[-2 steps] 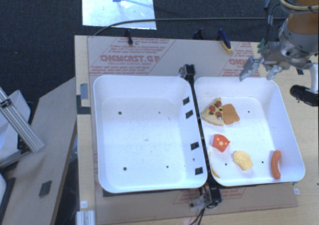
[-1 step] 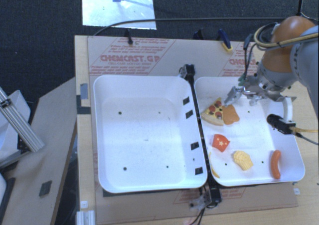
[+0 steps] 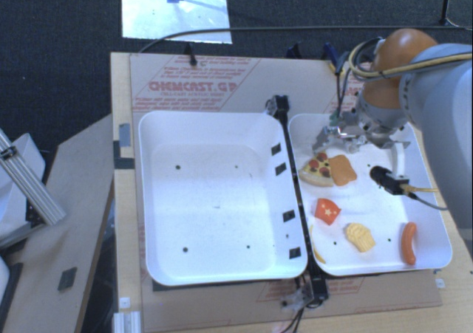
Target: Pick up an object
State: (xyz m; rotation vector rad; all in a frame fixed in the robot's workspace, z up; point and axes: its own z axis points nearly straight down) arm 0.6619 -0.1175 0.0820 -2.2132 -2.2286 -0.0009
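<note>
My end effector [image 3: 334, 136] hangs low in the right bin [image 3: 436, 250], fingers apart, holding nothing. Pizza slice [image 3: 318, 170] lies just below-left of it, long axis running left-right.

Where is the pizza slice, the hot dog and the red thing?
pizza slice [image 3: 316, 170]: camera view, on its topping side.
hot dog [image 3: 409, 242]: camera view, on its middle.
red block [image 3: 327, 210]: camera view, on its top face.
</note>
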